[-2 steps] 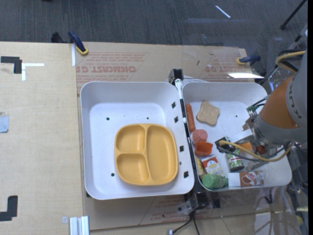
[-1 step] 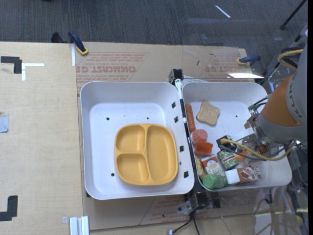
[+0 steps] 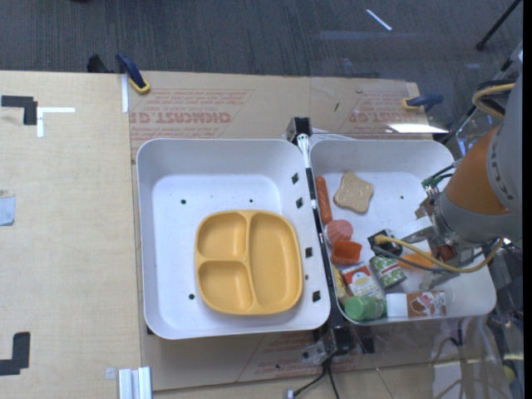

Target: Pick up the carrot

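The carrot (image 3: 322,199) is a slim orange stick lying lengthwise against the left wall of the right bin (image 3: 391,158), just left of a slice of toast (image 3: 353,192). My gripper (image 3: 434,243) hangs low over the right side of that bin, well to the right of the carrot and apart from it. The grey arm with its orange band (image 3: 478,181) comes in from the right edge. Nothing can be seen held at the gripper.
The left bin (image 3: 166,223) holds a yellow divided plate (image 3: 248,261). Below the carrot lie a pink round slice (image 3: 339,231), a red piece (image 3: 347,251), a small carton (image 3: 360,281), a green round piece (image 3: 362,307), a green packet (image 3: 387,271) and a white-red packet (image 3: 420,303).
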### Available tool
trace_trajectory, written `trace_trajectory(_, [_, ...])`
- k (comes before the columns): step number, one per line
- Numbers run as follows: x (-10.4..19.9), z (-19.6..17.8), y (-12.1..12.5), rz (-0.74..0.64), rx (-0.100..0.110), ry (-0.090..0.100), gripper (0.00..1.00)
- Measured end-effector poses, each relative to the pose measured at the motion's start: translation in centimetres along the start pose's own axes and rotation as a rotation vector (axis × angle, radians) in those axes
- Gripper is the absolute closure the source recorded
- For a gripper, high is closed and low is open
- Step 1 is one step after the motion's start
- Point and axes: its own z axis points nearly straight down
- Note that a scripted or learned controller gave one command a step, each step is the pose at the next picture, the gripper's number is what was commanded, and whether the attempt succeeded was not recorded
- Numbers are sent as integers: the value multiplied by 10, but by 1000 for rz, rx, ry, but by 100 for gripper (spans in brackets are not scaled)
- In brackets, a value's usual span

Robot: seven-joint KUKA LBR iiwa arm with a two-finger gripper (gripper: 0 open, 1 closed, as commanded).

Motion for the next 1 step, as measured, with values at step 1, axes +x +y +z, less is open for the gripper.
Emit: trace_trajectory(1, [-15,3,18,15,-14,27,0])
